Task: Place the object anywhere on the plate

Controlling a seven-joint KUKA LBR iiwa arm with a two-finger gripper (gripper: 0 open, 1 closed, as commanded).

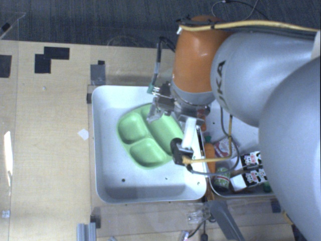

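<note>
Gripper (159,106) is positioned over the upper right part of the plate (135,129), at the plate's far edge. Whether it is open, closed or gripping anything cannot be told from this angle. The grey arm (261,84), with its orange band (198,59) directly above the gripper, covers the area right of the plate. The plate is green with three compartments and lies flat in the left bin (108,149), turned at an angle to the bin walls. To the right of the plate, well apart from it, the right bin (225,193) holds the loose items (252,160), including two white boxes with dark markings and a dark round container (220,181), all partly hidden by the arm. The pale surface (50,134) extends left of the plate.
</note>
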